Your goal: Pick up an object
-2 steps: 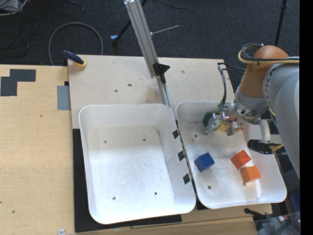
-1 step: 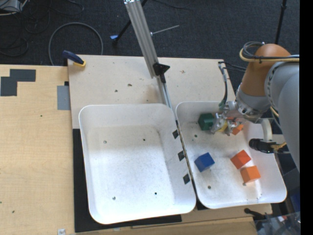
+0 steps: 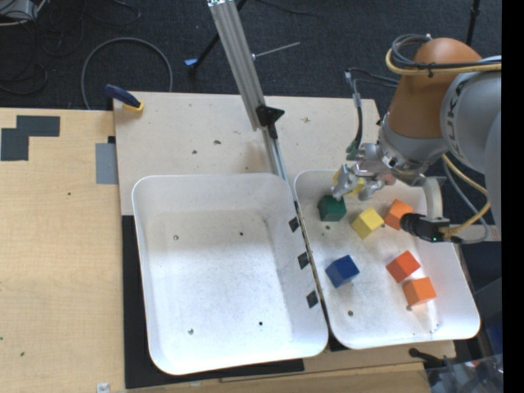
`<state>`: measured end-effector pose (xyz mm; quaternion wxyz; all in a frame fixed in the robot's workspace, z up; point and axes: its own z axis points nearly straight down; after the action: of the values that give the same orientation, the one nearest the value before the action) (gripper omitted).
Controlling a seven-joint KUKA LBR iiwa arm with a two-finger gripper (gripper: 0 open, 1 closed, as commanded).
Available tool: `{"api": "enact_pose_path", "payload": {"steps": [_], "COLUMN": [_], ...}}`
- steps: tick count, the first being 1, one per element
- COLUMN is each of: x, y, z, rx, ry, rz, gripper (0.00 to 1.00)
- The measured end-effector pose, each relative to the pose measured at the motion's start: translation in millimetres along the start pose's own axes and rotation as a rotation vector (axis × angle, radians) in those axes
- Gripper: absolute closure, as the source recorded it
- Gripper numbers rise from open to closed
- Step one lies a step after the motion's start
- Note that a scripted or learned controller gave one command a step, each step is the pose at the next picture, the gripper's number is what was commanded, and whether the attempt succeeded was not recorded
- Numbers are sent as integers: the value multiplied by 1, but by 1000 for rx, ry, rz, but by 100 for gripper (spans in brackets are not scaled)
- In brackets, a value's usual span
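**Green block sitting just below-left of the gripper tips**

The green block [image 3: 332,209] is lying in the right bin [image 3: 458,322], up near that bin's far-left corner, close to the divider wall between the two bins. It is looking like the likeliest target, though the task names no particular object. The gripper [image 3: 358,182] is hanging just above and to the right of it in the camera view, tips pointing down toward the bin's far edge. The fingers are too small and cluttered here to read, so I cannot tell whether they are spread or pressed together; nothing is visibly sitting between them. A yellowish bit is showing at the tips, unclear whether it is part of the tool or an object.

Key relation: the green block is lying toward the left wall from the fingertips and slightly toward the near edge, near but apparently not touching. My guess is the coming move is needing a short shift that way before closing, with the wall close by leaving little room.

Further out, the yellow block [image 3: 368,221] is resting just right of the green one, toward the bin's middle. An orange block [image 3: 398,214] is sitting beside it under the wrist. The blue block [image 3: 342,270] is lying along the left wall, mid-bin. Two more orange blocks [image 3: 412,278] are sitting toward the near-right corner. The left bin [image 3: 164,334] is lying alongside.
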<state>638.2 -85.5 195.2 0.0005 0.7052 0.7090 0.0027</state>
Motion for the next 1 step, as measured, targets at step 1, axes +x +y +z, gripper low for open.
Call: {"api": "enact_pose_path", "payload": {"steps": [1], "x": [43], "y": [-21], "z": [6], "rx": [11], "ry": [0], "rz": [2], "gripper": [100]}}
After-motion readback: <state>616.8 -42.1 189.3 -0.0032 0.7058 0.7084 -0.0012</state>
